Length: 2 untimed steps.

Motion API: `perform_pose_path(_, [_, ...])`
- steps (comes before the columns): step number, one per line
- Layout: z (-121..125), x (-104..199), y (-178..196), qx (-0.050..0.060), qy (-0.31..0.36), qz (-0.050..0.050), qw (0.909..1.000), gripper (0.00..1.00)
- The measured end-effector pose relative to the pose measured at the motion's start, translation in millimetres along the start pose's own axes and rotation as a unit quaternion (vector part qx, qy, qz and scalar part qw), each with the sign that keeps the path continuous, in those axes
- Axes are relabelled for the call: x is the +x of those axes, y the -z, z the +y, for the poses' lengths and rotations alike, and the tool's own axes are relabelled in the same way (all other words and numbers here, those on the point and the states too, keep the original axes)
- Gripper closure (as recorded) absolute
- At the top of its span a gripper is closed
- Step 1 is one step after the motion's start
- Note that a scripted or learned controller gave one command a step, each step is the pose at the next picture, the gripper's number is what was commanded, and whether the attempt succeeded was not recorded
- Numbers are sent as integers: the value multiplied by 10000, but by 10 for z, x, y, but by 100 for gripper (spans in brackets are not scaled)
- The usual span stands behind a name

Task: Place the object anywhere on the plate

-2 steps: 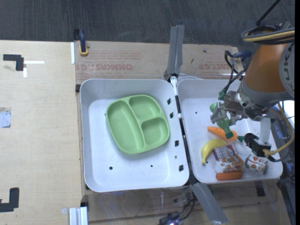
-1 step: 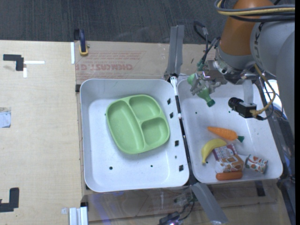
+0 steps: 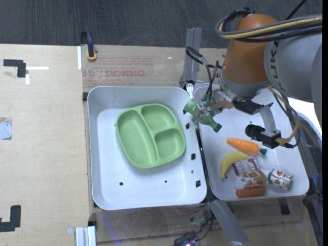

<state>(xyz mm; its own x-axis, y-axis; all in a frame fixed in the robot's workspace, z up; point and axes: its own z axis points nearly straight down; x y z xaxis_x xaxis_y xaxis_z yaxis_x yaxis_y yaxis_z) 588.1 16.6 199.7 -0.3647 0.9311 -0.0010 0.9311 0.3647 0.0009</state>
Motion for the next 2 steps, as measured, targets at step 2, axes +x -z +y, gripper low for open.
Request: perform_pose_path(2, [872,372,73,3,564,-1,9984,0])
